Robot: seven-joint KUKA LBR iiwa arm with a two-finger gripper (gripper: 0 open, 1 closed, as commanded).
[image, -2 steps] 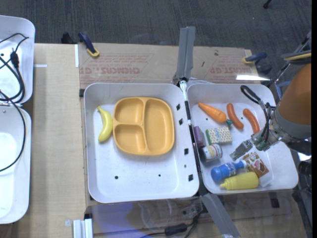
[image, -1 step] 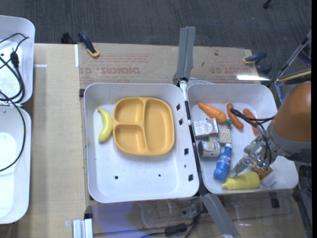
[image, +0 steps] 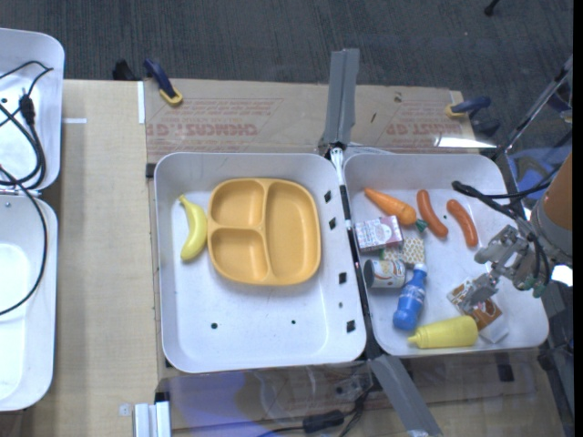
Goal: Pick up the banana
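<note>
The banana [image: 192, 228] lies flat on the floor of the left bin [image: 264, 340], near the bin's left wall. It sits just beside the left edge of a yellow divided plate [image: 266, 230]; whether the two touch cannot be told. Nothing grips or covers the banana.

The gripper [image: 487, 285] hangs over the right bin [image: 519, 335], near that bin's right wall and well apart from the banana. The full width of the plate and the divider between the bins lie between the two. Whether the fingers are spread or closed cannot be told: the metal parts blur into the clutter beneath them. No object can be seen held between them.

The right bin holds a carrot [image: 392, 205], two sausages [image: 433, 214], a small carton [image: 378, 234], a can [image: 387, 273], a blue bottle [image: 411, 300], a yellow squeeze bottle [image: 444, 333] and a small packet [image: 483, 309] close under the gripper.

Task status, as a judgement: no part of the pick is done. What remains is the whole sequence:

1. Travel across to the left bin.
2. Descend over the banana.
3. Close on the banana.
4. Lift it clear.
</note>
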